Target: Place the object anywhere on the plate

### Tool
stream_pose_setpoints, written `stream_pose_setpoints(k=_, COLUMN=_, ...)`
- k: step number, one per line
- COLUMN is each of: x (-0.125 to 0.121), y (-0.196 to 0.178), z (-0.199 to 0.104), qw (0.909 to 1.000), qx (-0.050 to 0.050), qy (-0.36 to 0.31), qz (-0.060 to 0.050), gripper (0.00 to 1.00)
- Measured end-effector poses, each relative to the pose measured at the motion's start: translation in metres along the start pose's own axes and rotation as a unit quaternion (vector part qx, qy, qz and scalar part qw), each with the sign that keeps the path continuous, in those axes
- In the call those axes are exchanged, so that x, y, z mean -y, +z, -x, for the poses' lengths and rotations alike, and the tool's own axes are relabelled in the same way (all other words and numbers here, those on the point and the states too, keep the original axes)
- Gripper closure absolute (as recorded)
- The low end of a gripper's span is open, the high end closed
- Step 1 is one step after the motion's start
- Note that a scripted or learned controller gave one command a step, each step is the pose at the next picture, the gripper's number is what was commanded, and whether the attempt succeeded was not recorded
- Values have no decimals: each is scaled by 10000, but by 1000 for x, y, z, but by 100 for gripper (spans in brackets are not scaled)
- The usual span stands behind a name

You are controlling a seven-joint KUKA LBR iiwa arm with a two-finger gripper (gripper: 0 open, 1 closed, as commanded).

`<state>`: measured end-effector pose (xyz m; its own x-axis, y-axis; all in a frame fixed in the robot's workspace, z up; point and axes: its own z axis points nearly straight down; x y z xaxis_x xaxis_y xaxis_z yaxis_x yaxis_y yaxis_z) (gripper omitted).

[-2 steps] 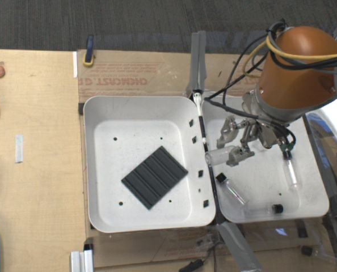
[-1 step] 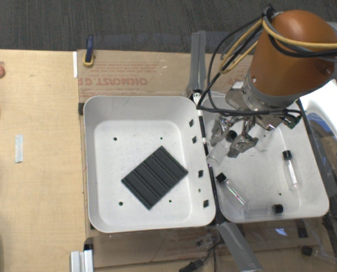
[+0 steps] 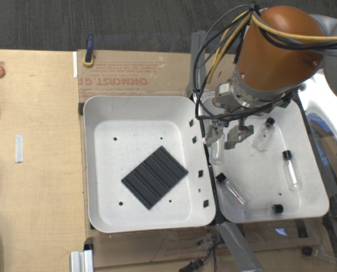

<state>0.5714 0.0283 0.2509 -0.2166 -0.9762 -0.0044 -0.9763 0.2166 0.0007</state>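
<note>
A dark ribbed square plate (image 3: 154, 176) lies flat in the left white bin (image 3: 100, 152), turned diamond-wise. In the right bin (image 3: 310, 203) lie several clear vials with black caps: one (image 3: 232, 190) near the front left, one (image 3: 291, 170) to the right, one (image 3: 263, 136) by the wrist. My gripper (image 3: 227, 139) hangs over the right bin's left side, close to the divider. Its fingers (image 3: 216, 135) stand apart with nothing seen between them. A clear tube (image 3: 215, 153) shows just below the left finger.
A loose black cap (image 3: 277, 208) rests at the right bin's front. The arm's orange band (image 3: 276, 44) and its cables (image 3: 214, 38) hang over the bin's back. Cardboard (image 3: 123, 72) lies behind the left bin, with a wooden bench (image 3: 32, 123) to its left.
</note>
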Motion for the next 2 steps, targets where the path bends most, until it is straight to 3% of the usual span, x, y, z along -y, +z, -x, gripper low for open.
stream_pose_setpoints(k=1, x=-15, y=14, z=47, qw=9986, qx=-4, qy=-536, qz=6, gripper=100)
stream_pose_setpoints(k=2, x=-16, y=-19, z=15, qw=9756, qx=2, qy=-2194, qz=1, gripper=100)
